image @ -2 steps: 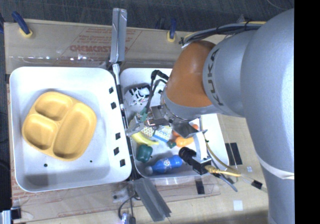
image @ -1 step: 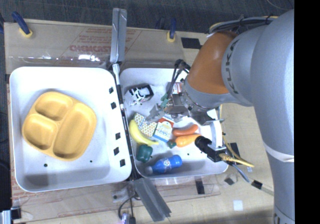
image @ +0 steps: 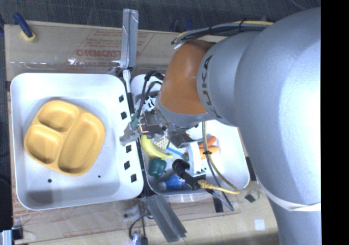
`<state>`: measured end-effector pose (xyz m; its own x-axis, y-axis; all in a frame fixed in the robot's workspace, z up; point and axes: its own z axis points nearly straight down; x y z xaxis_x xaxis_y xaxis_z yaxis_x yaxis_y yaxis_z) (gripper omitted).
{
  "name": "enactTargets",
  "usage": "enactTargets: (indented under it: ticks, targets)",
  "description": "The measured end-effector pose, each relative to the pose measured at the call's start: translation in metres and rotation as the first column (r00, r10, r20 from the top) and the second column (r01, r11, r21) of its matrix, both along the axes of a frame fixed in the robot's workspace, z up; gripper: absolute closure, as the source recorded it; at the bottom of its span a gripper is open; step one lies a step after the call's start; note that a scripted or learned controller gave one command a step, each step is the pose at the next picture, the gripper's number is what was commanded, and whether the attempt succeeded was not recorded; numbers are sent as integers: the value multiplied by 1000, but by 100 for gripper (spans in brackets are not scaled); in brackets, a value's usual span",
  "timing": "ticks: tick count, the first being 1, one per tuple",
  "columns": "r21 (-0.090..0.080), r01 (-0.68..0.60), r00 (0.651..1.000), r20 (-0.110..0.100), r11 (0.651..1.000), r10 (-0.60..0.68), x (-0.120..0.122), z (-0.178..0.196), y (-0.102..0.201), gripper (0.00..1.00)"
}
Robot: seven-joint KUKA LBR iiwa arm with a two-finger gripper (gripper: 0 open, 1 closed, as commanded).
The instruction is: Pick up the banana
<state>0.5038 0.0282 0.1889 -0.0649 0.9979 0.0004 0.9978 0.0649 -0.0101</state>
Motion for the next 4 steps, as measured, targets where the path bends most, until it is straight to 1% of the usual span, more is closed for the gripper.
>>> enactTargets:
  ticks: [1, 2, 3, 4]
  targets:
    - [1, -59, 998, 2, 998, 59, 33, -54, -126, 0]
    - [3, -79, 997, 1, 997, 79, 25, -53, -153, 0]
    - [-9, -444, 896, 16, 896, 444, 16, -92, -131, 0]
    - [4, -851, 526, 9, 526, 850, 31, -79, -133, 0]
